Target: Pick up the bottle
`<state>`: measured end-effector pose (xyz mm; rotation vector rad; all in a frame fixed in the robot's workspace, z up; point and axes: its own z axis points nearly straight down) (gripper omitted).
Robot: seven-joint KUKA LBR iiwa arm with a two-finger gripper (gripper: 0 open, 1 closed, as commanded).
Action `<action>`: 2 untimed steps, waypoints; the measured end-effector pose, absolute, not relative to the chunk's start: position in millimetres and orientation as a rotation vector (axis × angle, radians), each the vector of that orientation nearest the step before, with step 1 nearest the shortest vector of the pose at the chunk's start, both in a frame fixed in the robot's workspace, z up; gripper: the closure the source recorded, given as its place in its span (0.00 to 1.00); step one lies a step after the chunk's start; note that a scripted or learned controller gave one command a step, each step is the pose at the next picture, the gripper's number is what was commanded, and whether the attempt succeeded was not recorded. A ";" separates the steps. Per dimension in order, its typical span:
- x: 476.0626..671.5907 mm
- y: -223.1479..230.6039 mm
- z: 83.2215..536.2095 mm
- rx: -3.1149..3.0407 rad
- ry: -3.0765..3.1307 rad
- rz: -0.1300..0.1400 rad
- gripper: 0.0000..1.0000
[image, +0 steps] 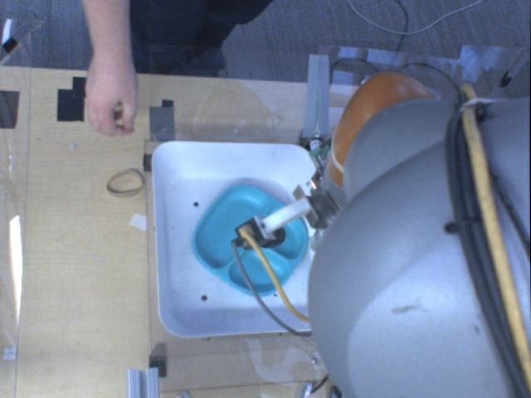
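View from above: 1 white bin (170, 247) on the bench (75, 264). A blue dish (220, 230) lies at the bin's middle. The gripper (322, 208) hangs at the dish's right rim; you cannot tell whether it is open or holding anything, nor where the bottle lies. Left of the bin's left edge, 1 rubber band (125, 182) rests on the bench.

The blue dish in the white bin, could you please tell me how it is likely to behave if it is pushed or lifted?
The blue dish looks smooth and glossy, so it would probably slide on the white bin floor rather than roll. Its shallow, broad shape suggests it is stiff, fairly light and unlikely to tip.
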<state>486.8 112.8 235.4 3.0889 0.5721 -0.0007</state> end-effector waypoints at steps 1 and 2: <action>487.2 162.4 281.6 3.078 0.631 0.003 1.00; 472.2 169.3 168.5 3.008 0.875 -0.075 1.00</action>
